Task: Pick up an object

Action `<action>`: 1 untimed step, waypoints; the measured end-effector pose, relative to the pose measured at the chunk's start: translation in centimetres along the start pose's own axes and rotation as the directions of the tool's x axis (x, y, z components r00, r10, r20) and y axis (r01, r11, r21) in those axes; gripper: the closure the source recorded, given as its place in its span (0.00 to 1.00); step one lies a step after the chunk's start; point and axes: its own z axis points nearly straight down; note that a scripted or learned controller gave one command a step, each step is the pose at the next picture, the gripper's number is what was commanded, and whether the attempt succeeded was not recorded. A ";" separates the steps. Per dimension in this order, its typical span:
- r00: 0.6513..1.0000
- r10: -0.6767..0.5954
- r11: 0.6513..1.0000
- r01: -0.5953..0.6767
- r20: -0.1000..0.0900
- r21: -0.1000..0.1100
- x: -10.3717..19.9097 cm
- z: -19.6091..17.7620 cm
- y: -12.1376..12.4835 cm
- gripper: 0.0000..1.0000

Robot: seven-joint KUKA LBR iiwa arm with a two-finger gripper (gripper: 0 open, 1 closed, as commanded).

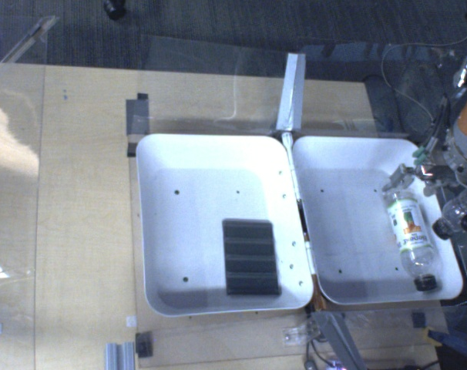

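Over on the right the grey arm (pixel 466 141) came in above the far edge of the right bin (pixel 349 206), with an orange patch showing near the frame's edge. Its pincer (pixel 409 176) hung low over the bin's upper right part, just above the top end of the bottle (pixel 410 233); I could not tell whether it was spread or pressed together, as the metal parts there ran into a tangle of glints. Nothing showed clearly pinched in it. The bottle lay on its side on the bin floor, a clear plastic one with a green, orange and white label around its middle and a dark cap (pixel 425 282) pointing toward the near right corner. It ran lengthwise close along the right wall. In the left bin (pixel 164 206) sat a black ribbed block (pixel 250 257), a flat rectangle with raised bars across it, resting toward the near side, a little right of centre, well apart from the walls except the front one, which it came near. The two bins stood side by side on the pale wooden desk (pixel 79 206), their rims touching along the middle. A grey metal bar (pixel 291 91) rose from where the rims met at the back. Loose cables (pixel 411 60) trailed over the dark floor behind the right bin.
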 end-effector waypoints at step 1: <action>0.999 -0.043 0.999 0.043 0.001 -0.011 -0.9 11.1 0.4 0.00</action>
